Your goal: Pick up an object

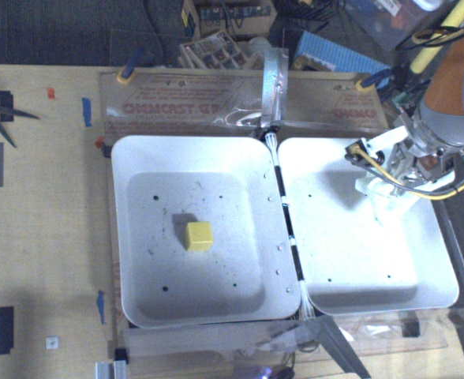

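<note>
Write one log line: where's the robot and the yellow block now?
arm: over right bin | yellow block: left bin | held: nothing seen

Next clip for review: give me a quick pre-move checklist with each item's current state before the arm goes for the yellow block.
1. Target in view: yellow block lies in the left bin. Ok.
2. Block unobstructed, nothing touching it. Ok.
3. Claw positioned above the block: it sits over the right bin. Not ok.
4. Claw carrying anything: cannot tell.
5. Divider between the bins lies on the path to the block; clearance height: cannot tell.
</note>
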Robot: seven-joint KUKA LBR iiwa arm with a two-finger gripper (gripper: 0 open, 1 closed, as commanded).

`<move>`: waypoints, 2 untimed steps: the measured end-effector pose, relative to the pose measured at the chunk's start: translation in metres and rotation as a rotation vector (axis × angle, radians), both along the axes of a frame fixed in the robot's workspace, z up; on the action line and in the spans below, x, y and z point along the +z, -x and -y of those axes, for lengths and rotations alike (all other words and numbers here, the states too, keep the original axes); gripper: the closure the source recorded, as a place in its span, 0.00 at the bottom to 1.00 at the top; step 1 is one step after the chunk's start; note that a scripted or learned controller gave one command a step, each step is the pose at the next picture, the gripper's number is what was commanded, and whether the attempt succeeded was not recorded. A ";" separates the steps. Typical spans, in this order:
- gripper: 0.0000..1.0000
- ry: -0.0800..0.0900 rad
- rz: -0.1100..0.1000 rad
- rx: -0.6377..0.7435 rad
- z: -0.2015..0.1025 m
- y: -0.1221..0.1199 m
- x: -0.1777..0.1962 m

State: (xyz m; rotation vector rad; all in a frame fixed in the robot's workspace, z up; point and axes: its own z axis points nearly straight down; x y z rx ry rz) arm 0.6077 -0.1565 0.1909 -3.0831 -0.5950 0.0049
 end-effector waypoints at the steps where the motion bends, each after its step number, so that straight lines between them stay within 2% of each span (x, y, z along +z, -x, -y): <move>1: 1.00 -0.002 -0.003 0.140 -0.017 0.005 -0.077; 2: 1.00 0.000 0.001 0.370 -0.013 -0.010 -0.019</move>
